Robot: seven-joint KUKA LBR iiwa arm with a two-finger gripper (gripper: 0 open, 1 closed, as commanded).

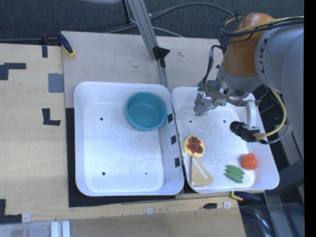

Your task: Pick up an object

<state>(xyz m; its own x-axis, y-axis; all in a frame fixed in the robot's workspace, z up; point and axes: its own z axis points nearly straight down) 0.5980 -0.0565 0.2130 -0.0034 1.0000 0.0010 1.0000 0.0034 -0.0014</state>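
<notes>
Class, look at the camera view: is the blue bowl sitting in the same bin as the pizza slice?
No. The blue bowl sits in the left bin, while the pizza slice lies in the right bin.

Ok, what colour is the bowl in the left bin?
Teal blue: the bowl shows clearly in the camera view, at the left bin's far side.

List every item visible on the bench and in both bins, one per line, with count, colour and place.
bowl: one, teal, left bin, far right corner
pizza slice: one, tan with red and yellow topping, right bin, near left
green vegetable: one, green, right bin, near edge
red vegetable: one, red-orange, right bin, near right
left bin: one, white
right bin: one, white
clamp: one, blue and yellow, bench far left
arm: one, grey and orange
end effector: one, grey, above right bin
</notes>
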